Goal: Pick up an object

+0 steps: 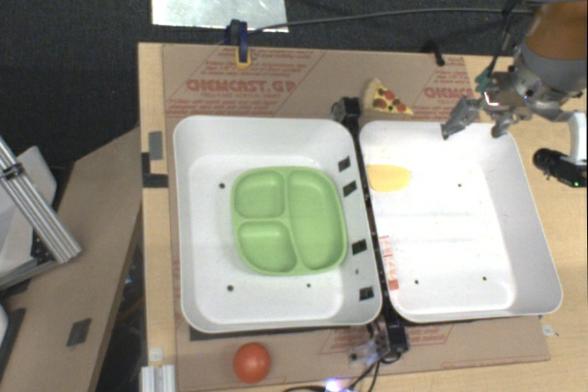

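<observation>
**Gripper parked over the far rim of the right bin; nothing in its grasp**

Dark matting lies behind the desk (276, 69), whose surface is a brown board printed with red lettering. Two shallow white bins sit side by side on it, joined along their inner edges by black clips, presumably to keep them from sliding apart during repeated tries.

The left bin (197, 197) holds a green divided tray (288, 218), lying flat near the middle with its three compartments facing up. The right bin (496, 243) holds one thing: a flat yellow piece (389, 177) near the far left corner, close to the shared wall. I judge this the likeliest target, being the only loose item in the bin the arm reaches.

Outside the bins, a toy pizza slice (387, 98) lies on the board just beyond the far rims, and a red ball (252, 362) rests at the near edge of the desk. Both look out of play where they lie.

The gripper (477, 120) hangs above the far right rim of the right bin, its two fingers spread apart with nothing between them. It stands well apart from the yellow piece. The pick is not yet begun; the arm would need to travel left along the far edge, then descend.
</observation>
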`<state>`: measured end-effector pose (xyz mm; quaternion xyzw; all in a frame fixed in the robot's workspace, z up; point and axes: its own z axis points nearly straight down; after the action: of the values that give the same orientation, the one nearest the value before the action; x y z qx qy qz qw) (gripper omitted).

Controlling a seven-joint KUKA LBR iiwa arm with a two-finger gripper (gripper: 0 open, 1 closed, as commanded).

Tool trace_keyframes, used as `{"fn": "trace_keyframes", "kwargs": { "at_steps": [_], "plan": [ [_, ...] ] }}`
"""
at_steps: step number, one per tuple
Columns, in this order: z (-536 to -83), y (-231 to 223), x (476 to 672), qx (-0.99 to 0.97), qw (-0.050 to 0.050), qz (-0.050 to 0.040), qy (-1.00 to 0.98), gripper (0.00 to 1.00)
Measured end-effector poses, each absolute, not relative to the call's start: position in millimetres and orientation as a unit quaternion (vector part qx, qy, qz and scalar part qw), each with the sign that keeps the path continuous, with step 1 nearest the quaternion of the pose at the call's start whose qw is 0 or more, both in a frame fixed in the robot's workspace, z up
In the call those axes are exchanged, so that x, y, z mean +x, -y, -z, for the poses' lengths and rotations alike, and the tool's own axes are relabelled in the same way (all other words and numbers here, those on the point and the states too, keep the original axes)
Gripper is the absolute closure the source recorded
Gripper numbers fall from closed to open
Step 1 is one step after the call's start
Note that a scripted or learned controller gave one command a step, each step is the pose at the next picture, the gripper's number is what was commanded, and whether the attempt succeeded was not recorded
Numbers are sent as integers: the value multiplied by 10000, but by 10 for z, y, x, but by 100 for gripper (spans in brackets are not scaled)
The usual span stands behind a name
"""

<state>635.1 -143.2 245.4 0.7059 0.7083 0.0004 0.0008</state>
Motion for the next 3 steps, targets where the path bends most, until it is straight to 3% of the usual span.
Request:
{"fn": "trace_keyframes", "kwargs": {
  "at_steps": [3],
  "plan": [
    [-1019, 1313, 6382, 7051, -2, 1, -7091, 0]
  ]
}}
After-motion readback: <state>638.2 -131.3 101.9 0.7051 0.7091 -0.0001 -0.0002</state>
